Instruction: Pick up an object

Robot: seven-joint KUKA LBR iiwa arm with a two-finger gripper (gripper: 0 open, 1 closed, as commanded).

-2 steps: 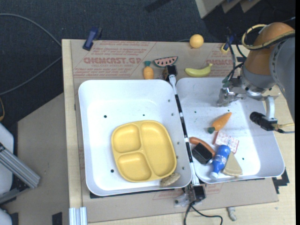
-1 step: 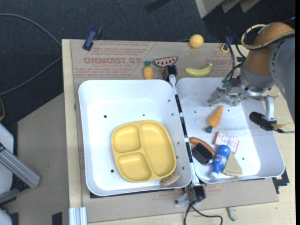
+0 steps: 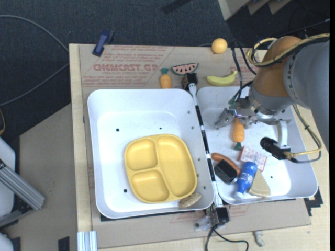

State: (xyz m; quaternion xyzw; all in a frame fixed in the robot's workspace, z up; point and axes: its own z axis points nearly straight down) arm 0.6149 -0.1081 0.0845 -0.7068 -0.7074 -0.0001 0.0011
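The end effector sits low in the right bin, fingers spread apart, straddling the top of a carrot. Just below that lie a sausage, a blue bottle and a cheese wedge.

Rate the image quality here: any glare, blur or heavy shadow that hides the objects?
Camera view: lighting is even and soft, with a mild sheen on the yellow divided plastic plate; the grey metal gripper looks slightly soft above the small orange toy carrot; the shallow white right bin holds only faint shadows; small items stay readable.
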